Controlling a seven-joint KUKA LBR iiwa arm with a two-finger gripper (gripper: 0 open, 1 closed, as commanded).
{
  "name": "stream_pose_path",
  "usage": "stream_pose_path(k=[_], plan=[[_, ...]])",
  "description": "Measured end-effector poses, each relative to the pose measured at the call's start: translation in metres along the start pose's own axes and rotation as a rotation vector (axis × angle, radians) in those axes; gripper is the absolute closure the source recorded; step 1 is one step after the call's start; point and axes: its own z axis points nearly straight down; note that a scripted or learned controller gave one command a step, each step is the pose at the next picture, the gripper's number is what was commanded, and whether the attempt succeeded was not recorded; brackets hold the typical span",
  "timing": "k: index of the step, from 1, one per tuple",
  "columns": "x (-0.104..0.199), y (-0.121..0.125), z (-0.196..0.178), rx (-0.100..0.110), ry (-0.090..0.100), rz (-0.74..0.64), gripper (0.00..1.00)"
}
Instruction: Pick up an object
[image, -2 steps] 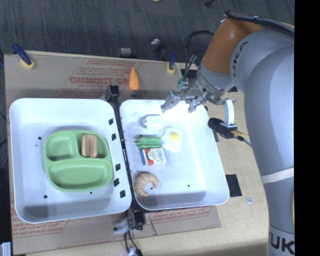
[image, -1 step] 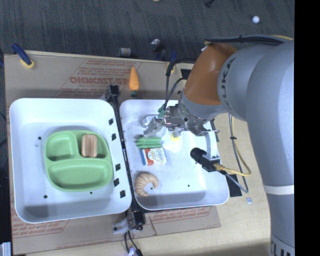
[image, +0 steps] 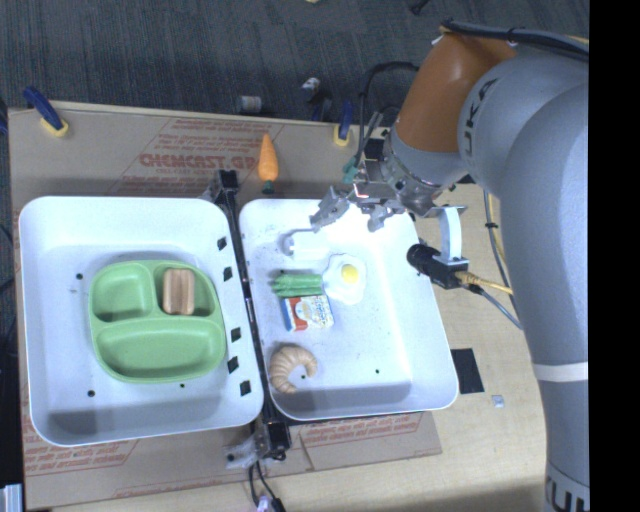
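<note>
Seen from above at a slant: two white bins side by side on the bench (image: 480, 420). Left bin (image: 50, 300) with a green tray (image: 150, 345), a brown block (image: 180, 291) upright in its upper right compartment. Right bin (image: 400, 340) with a fried egg (image: 347, 277), a green packet (image: 300, 285) just left of the egg, a carton (image: 308, 313) just below the packet, a croissant (image: 290, 366) near the front left corner. Orange carrot (image: 267, 158) on the cardboard behind the bins. Jaws (image: 352, 212) over the right bin's far edge, above the egg, spread apart, nothing between the fingers.
</note>
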Motion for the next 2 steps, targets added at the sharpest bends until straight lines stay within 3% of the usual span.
stream_pose_path(k=[1,2], plan=[[-0.046,0.011,-0.009,-0.001,0.000,0.003,0.00],[0.000,-0.024,0.137,0.004,0.001,0.001,0.00]])
